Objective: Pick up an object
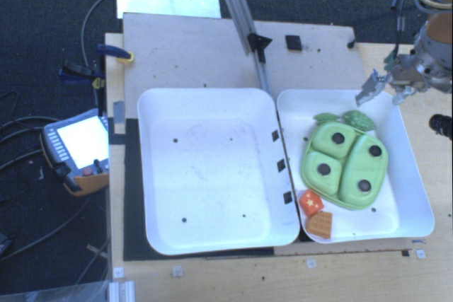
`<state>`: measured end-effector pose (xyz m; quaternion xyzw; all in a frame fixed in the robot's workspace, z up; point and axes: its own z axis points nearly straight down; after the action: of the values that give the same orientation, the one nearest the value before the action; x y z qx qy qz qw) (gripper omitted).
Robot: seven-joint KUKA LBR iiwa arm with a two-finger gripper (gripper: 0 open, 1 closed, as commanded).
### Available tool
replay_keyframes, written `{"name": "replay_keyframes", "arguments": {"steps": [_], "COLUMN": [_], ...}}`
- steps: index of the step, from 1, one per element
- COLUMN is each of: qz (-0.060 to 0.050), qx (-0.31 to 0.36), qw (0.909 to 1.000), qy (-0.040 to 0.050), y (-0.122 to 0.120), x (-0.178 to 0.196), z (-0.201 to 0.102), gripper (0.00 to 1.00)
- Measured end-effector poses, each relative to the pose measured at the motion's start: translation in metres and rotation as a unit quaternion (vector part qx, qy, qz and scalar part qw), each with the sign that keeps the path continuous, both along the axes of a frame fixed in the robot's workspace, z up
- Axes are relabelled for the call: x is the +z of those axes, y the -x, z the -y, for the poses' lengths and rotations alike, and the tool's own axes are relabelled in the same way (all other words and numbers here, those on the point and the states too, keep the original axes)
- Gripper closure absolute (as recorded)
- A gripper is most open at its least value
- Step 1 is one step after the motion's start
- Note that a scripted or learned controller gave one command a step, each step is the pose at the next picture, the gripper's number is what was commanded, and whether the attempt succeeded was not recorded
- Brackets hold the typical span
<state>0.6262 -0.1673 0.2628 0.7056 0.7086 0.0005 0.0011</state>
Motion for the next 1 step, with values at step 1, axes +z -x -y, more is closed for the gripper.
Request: {"name": "replay_keyframes", "arguments": {"steps": [1], "qz": [-0.003], "qx": [-0.001], "qw": [1.0], "qy": [-0.0005], "y": [0.0008], "x": [-0.0626], "z": [-0.0015], "gripper": [0.0]}}
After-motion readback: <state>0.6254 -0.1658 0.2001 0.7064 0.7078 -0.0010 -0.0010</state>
